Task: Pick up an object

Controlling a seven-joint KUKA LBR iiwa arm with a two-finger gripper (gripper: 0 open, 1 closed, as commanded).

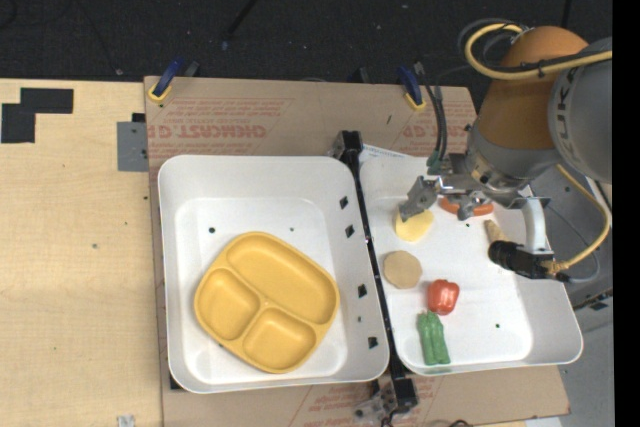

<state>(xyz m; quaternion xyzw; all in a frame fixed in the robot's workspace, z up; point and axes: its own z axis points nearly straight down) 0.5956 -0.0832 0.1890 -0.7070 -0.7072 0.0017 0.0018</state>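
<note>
My gripper (422,199) hangs over the far left part of the right bin (540,340), reaching in from the right. Just below its tip lies a pale yellow piece (415,227), touching or nearly touching it. An orange object (474,208) lies partly under the wrist, with a small tan stick (492,229) to its right. Nearer the front are a tan round disc (402,269), a red pepper (443,296) and a green vegetable (434,339). I see nothing lifted off the bin floor.
The left bin (190,185) holds a yellow three-compartment tray (266,301). A black divider (362,245) runs between the bins. A black cable part (520,258) hangs over the right bin's right side. Blue clamps (410,83) hold the cardboard at the back.
</note>
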